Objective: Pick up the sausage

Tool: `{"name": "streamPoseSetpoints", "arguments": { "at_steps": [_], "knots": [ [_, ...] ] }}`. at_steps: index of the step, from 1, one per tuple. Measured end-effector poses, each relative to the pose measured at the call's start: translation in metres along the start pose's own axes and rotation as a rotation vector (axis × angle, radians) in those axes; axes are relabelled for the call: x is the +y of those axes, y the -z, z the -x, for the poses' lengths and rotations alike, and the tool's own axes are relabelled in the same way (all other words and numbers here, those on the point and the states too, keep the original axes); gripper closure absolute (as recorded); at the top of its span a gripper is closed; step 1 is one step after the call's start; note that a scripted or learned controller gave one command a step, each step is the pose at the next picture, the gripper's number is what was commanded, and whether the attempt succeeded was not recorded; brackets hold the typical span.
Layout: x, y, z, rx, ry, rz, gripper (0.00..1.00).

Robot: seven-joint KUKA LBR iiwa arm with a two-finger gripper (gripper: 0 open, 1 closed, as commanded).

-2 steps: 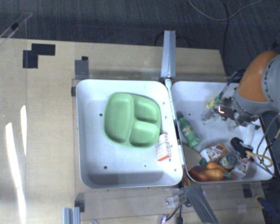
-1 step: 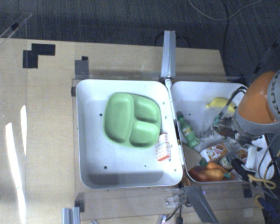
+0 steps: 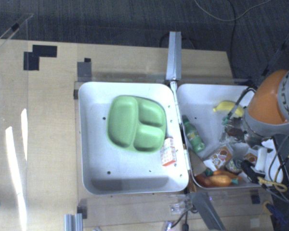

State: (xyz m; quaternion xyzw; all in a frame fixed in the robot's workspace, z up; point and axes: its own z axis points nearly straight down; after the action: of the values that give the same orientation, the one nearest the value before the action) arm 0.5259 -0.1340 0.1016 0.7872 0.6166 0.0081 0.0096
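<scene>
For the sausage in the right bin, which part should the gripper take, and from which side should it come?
Probably the middle of the sausage, from straight above. It lies flat and lengthwise along the near wall of the right bin, so the fingers should close across its narrow width. A packet lies close behind it, and the wall is just in front, so room is tight.

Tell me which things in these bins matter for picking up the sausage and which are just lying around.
For the job:
- sausage, at the right bin's near edge
- hand, over the right bin

Lying about:
- green plate in the left bin
- small carton
- green bottle
- banana
- snack packet
</scene>
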Motion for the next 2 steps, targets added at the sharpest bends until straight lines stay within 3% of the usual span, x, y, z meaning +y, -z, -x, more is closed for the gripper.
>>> {"name": "streamPoseSetpoints", "arguments": {
  "at_steps": [1, 2],
  "knots": [
    [0.000, 0.000, 0.000, 0.000, 0.000, -0.001, 0.00],
    [0.069, -0.016, 0.033, -0.003, -0.206, -0.016, 0.00]
  ]
}}
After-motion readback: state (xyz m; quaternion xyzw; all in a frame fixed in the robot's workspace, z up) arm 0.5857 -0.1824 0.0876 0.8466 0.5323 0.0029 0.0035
